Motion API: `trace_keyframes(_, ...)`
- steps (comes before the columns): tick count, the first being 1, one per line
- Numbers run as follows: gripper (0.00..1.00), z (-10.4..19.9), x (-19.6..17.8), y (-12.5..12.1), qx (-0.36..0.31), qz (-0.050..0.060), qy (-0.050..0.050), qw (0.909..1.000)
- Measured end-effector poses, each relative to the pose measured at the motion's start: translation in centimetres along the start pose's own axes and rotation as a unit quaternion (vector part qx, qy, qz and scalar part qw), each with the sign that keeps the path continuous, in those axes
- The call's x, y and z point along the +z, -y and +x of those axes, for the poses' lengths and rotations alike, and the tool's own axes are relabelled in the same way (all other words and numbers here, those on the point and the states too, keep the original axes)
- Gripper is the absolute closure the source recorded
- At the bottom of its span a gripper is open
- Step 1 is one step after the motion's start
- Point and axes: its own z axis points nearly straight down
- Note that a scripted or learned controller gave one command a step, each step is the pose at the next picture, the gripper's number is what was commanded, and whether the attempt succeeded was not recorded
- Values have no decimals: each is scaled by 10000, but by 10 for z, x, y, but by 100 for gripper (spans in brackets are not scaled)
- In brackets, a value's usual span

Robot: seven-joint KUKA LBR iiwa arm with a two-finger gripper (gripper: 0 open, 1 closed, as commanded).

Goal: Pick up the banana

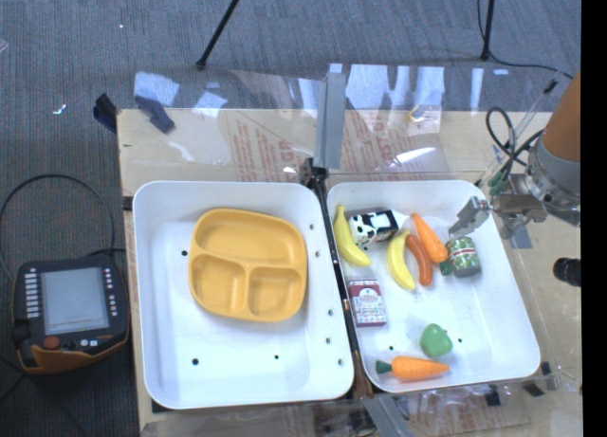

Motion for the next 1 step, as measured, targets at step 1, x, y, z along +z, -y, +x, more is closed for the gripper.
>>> trace_keyframes(1,0,77,145,-47,588,8,-3,9983)
